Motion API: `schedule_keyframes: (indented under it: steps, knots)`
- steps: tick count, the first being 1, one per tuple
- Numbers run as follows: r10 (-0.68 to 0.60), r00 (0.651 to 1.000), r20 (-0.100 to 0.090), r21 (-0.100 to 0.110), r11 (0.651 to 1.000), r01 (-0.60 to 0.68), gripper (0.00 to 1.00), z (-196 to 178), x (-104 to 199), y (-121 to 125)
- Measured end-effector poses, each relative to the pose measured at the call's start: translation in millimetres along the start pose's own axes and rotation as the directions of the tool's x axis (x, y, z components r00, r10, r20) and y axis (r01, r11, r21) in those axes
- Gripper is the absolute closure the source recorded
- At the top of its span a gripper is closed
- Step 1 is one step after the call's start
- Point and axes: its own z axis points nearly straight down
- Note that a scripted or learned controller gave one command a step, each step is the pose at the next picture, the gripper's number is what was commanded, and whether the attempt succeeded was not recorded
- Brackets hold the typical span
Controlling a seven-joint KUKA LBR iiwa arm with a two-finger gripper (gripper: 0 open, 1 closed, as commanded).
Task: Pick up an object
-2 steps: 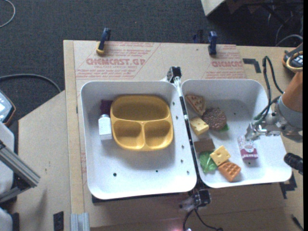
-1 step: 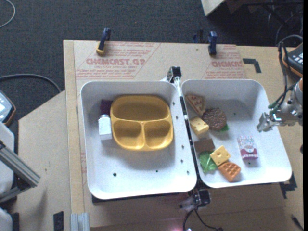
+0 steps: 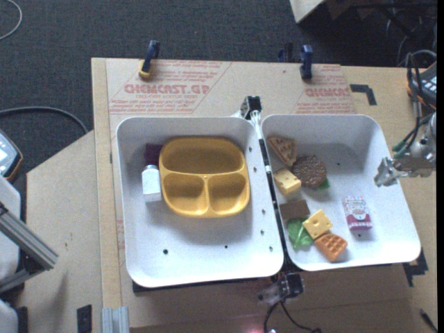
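Over at the right rim of the right-hand shallow white bin [image 3: 388,238], the grey metal pincer [image 3: 388,171] hangs just above the bin's edge; whether it is parted or closed cannot be told, and nothing shows in its grasp. Inside that bin lie a brown wedge-shaped slice [image 3: 282,148], a dark round cookie-like piece [image 3: 309,171], a pale yellow cheese cube [image 3: 287,182], a holed yellow cheese slice [image 3: 318,223], an orange waffle square [image 3: 331,246], a green leafy piece [image 3: 298,234] and a red-and-white small carton [image 3: 356,214], the nearest to the pincer yet apart from it. The left-hand shallow white bin [image 3: 194,259] holds a yellow three-compartment plastic tray [image 3: 204,175] with a small white bottle [image 3: 151,183] just beside its left edge.
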Motion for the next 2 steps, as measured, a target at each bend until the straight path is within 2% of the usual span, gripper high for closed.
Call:
schedule_keyframes:
  steps: [1,2]
  knots:
    - [-0.003,1.0,-0.002,0.001,1.0,0.003,1.0,-3,43,16]
    - [-0.005,1.0,-0.002,0.001,1.0,0.005,1.0,7,91,48]
